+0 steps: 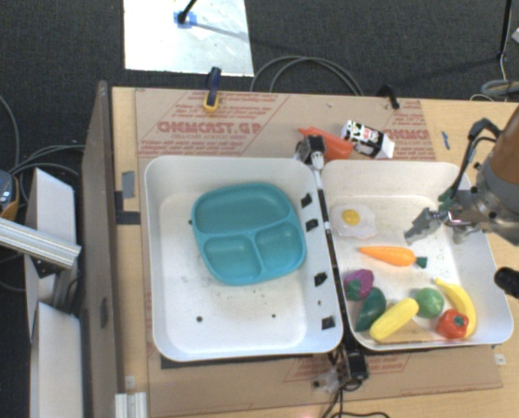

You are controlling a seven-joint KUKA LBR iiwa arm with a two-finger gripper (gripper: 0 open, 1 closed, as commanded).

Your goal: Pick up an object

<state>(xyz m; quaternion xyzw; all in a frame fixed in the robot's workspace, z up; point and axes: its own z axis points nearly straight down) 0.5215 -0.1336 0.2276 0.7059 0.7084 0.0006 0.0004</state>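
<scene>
The right white bin (390, 181) holds toy foods: a fried egg (353, 221), a carrot (388, 255), a purple piece (359, 282), a dark green piece (372, 304), a yellow corn cob (394, 318), a green ball (429, 302), a banana (459, 301) and a red tomato (452, 324). My gripper (427, 225) hangs over the right bin's upper right part, just right of the egg and above the carrot. Nothing shows between its fingers. The arm comes in from the right edge.
A teal divided plate (247, 232) lies in the left white bin (177, 320). Behind the bins on the cardboard lie an orange tool (325, 142) and a black-and-white box (367, 138). Clips (317, 225) line the divider between the bins.
</scene>
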